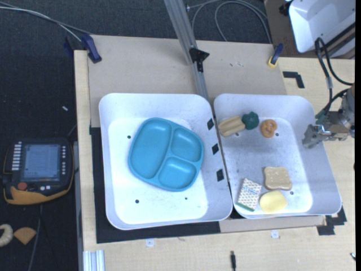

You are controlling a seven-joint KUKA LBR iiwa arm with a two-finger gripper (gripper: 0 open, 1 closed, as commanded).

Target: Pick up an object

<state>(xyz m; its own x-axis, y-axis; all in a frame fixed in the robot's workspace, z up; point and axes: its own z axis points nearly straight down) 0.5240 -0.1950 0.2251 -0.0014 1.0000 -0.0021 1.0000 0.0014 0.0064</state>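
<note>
The right bin (pixel 321 168) holds the loose things. Along its far side lie a tan, roll-shaped piece (pixel 231 125), a dark green lump (pixel 250 119) touching the roll's right end, and a small orange item (pixel 268 128) just beside that; none is sharp enough to name with certainty. Toward the near edge sit a toast-like slice (pixel 277 178), a yellow oval (pixel 273 201) just in front of it, and a patterned packet (pixel 249 193) tilted against the oval's left side, its near corner merging with the bin's rim.

The pincer (pixel 313 135) hangs over the right bin's right wall, apart from every object, with nothing visible between its fingers. It is small and blurred, partly cut off by the frame, so I cannot tell how far it is open.

The left bin (pixel 113 151) carries a blue divided tray (pixel 166 153) lying flat near its middle. The desk (pixel 141 61) shows bare wood at its far edge, where a metal post (pixel 183 18) rises, its top cut off.
</note>
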